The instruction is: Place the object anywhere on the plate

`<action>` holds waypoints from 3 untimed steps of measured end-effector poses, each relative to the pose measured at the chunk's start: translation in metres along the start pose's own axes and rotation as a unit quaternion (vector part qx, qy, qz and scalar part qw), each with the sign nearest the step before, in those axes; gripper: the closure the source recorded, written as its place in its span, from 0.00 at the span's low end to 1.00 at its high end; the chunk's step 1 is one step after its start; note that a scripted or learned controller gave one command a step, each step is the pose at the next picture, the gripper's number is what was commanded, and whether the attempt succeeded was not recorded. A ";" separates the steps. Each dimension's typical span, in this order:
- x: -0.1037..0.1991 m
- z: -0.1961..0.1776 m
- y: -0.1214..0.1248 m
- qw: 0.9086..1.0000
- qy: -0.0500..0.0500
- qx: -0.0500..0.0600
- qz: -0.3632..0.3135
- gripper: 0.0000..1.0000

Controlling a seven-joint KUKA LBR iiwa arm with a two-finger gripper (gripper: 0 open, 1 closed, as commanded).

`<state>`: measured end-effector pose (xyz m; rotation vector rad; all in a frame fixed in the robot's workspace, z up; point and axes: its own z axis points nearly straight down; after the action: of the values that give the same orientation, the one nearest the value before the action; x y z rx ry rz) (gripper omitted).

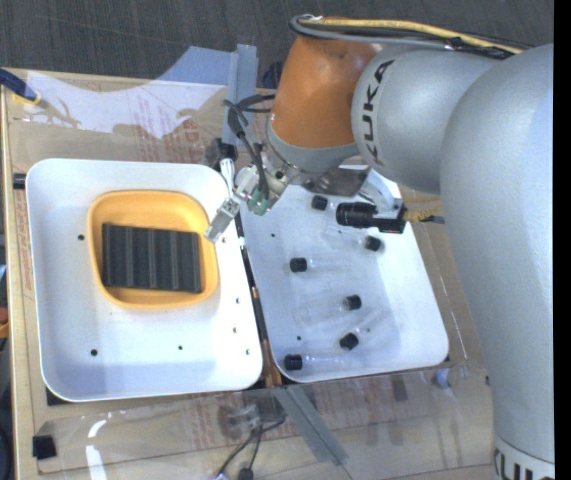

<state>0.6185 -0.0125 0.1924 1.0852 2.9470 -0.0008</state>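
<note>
Camera view: the gripper [227, 215] hangs over the plate's [125, 211] right rim, at the seam between the left bin [65, 348] and right bin [415, 318]. Whether the jaws are parted or clenched, I cannot tell. Clear black-capped vials [350, 305] lie scattered in the right bin. If one is held, shift further left over the plate's dark centre before letting go.

Grey KUKA arm [465, 118] reaching in from the right, orange band [315, 88] above the wrist, slim two-finger gripper [227, 214] angled down-left, tip pointing left.
</note>
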 end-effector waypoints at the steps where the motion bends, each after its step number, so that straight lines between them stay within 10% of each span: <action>1: 0.000 0.000 0.000 1.000 0.000 0.000 0.001 0.00; 3: 0.000 0.000 0.000 1.000 0.000 0.000 0.001 0.00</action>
<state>0.6185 -0.0130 0.1924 1.0869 2.9461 -0.0011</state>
